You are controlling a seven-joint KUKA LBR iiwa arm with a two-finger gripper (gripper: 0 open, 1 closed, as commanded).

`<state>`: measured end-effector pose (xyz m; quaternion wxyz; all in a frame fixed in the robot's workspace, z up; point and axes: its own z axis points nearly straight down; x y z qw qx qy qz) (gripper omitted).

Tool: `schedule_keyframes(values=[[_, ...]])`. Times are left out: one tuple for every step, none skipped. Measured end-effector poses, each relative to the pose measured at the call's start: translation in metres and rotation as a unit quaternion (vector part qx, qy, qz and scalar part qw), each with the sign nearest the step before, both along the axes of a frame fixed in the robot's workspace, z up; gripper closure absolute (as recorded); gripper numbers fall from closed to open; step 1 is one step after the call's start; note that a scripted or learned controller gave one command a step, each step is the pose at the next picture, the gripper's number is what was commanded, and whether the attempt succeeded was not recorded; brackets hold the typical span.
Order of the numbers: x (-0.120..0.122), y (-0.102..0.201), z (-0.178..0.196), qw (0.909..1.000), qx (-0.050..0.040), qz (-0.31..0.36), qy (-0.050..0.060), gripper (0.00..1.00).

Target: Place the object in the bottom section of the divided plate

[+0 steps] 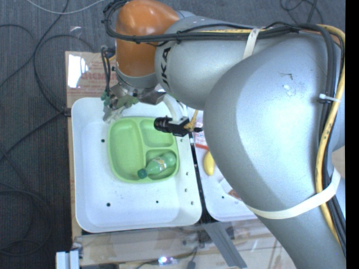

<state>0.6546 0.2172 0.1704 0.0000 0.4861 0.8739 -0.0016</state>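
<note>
The left white bin (95,200) carries a green divided plate (126,150) near its far edge. A small green bottle (158,166) lies on its side in the plate's bottom section. The end effector (115,106) hangs over the bin's far left corner; whether it is apart or together I cannot tell. A yellow object (208,163) lies at the right bin's (224,205) left edge.

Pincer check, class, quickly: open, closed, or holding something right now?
Pincer: cannot be told; it sits above the green plate's upper-left rim, with nothing seen in it.
</note>
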Motion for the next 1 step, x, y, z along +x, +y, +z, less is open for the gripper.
schedule_keyframes(values=[[-0.0087,0.0068,0.0126,0.9981,0.0001,0.062,0.000,1.00]])
